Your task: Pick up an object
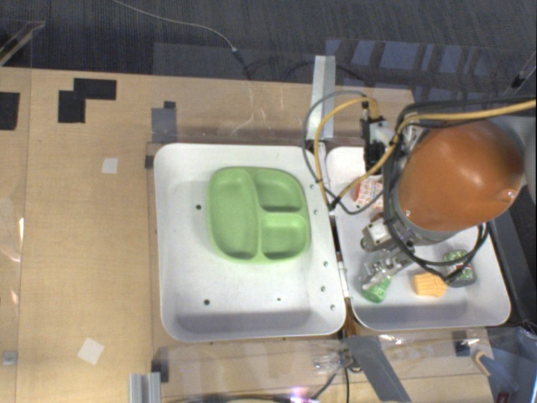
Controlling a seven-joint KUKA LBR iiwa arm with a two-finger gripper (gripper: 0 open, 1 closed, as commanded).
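In your right bin (482,309), a small green object (375,290) lies just under the tool (382,267), with an orange block (430,286) close beside it. You cannot tell how the tool stands, since the arm's orange band (457,175) hides much of that bin, including what seems a red-and-white packet (366,193). Your left bin (180,225) holds a green divided tray (257,213).

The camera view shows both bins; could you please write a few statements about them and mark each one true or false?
1. The green divided plate lies in the left bin. True.
2. The arm is over the left bin. False: it is over the right bin.
3. An orange block lies in the right bin. True.
4. The green plate is stacked on the orange block. False: they are in separate bins.
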